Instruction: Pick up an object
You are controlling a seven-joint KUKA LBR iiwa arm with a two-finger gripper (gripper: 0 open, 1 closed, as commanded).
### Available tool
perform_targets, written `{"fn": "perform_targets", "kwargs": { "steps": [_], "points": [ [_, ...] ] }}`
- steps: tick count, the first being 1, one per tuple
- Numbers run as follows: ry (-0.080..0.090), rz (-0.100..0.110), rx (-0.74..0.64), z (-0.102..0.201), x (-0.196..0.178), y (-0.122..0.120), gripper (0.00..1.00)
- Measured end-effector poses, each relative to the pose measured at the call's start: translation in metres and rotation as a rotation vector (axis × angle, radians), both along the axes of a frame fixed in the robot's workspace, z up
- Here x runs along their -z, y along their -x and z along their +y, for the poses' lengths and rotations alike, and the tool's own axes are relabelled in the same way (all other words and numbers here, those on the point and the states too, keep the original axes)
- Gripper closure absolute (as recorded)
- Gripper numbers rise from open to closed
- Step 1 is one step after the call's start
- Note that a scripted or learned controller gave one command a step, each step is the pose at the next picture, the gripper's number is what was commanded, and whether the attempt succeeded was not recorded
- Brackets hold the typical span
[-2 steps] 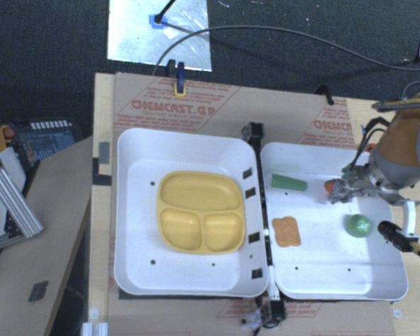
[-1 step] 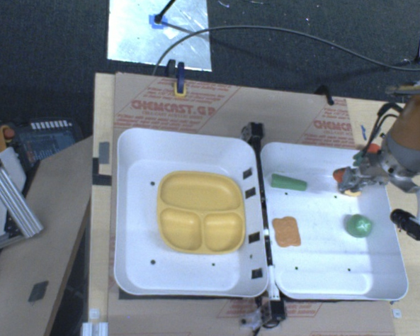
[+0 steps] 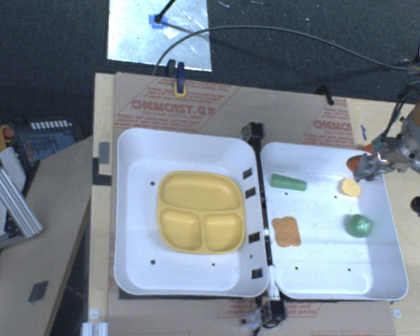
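Left bin (image 3: 134, 194) holds a yellow tray (image 3: 197, 211); right bin (image 3: 382, 259) has four small items; end effector (image 3: 366, 168) state unclear.

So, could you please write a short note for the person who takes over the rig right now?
Claw: over the far right edge of the right bin, close above the yellow piece; grip state unclear.
Right bin: green stick, orange-brown piece, green ball, yellow piece, all lying loose.
Left bin: yellow divided tray.
Done: nothing lifted yet.
Left: pick up one object; the yellow piece seems nearest.
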State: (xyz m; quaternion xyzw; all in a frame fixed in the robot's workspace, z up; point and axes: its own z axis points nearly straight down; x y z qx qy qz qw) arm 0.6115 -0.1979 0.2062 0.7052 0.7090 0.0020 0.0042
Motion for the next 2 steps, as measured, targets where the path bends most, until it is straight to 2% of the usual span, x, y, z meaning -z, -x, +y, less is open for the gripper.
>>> {"fn": "perform_targets", "kwargs": {
  "steps": [1, 2],
  "points": [
    [0.0, 0.0, -0.001, 0.001, -0.061, 0.006, 1.0],
    [-0.004, 0.006, -0.004, 0.046, -0.058, 0.004, 1.0]
  ]
}}
